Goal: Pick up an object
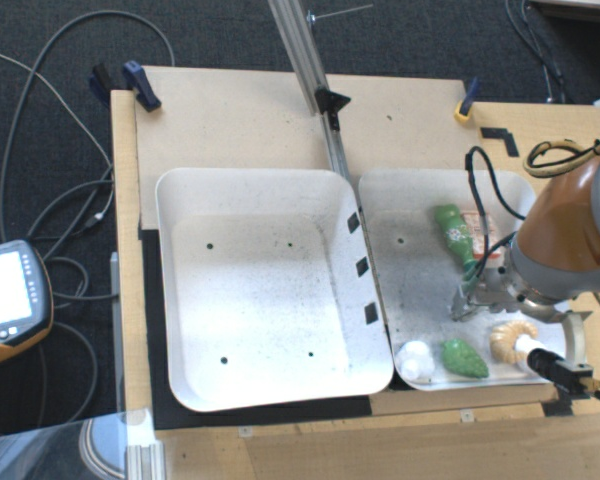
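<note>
Hovering gripper (pixel 467 306) beside green bottle (pixel 454 230), grip state unclear; risking closing on bare bin floor (pixel 410 278).

Bright, even light across the whole frame, soft and diffuse. The 2 shallow white plastic bins (pixel 260 278) read pale and a touch washed out, their speckles and small holes still clear. Shadows are faint: a thin dark line under the left bin's lower rim, a soft patch beneath the grey-and-orange robot arm (pixel 565 243) at right. Mild glare on the white handheld screen (pixel 5 293) at the left edge. The dark carpet (pixel 50 28) holds its texture. Focus is slightly soft overall, and the small items at lower right look smeary.
</note>
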